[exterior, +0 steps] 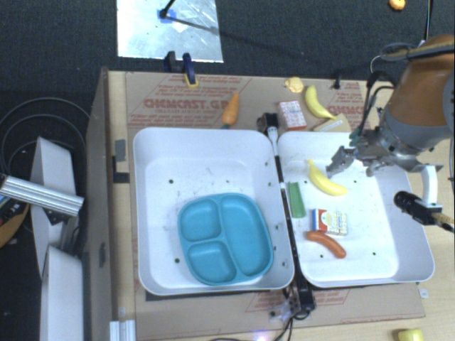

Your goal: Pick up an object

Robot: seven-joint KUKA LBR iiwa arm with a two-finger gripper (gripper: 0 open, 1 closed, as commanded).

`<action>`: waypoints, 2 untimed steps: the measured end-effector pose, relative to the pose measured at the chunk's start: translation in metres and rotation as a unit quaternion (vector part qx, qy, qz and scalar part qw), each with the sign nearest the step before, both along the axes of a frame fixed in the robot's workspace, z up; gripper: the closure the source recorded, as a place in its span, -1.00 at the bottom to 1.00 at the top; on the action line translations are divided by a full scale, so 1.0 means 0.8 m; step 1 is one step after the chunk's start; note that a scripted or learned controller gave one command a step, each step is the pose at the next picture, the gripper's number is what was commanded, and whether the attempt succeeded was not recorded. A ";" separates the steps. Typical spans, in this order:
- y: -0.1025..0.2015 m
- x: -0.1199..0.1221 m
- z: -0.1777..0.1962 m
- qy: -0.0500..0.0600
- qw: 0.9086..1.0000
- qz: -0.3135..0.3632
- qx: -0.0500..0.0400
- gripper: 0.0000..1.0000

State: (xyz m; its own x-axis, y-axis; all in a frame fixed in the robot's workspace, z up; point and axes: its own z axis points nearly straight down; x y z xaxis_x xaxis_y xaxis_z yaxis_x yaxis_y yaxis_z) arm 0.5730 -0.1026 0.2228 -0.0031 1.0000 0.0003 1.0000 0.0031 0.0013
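Note:
In the right bin [409, 261] lie a yellow banana [325, 179], a green block [296, 199] by the left wall, a small red, white and blue box [331, 222] and a reddish sausage [326, 243]. My gripper [354, 165] hangs over the bin's far part, just right of the banana. Its fingers stand open and hold nothing. The left bin [163, 162] bears a blue divided plate [225, 238].
Behind the bins on the cardboard lie a second banana [316, 104], a small pinkish box [292, 114], a carrot [230, 109] and a yellow lump [294, 84]. A blue clamp [179, 64] sits at the board's back edge. The divider between the bins runs close to the green block.

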 end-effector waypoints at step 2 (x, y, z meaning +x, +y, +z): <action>0.022 -0.099 -0.174 0.001 1.000 0.000 0.001 -1.00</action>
State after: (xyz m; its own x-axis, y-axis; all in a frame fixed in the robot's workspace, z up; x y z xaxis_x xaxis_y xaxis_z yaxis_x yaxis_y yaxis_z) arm 0.4941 -0.0850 0.0835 -0.0026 1.0000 0.0018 1.0000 0.0026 -0.0011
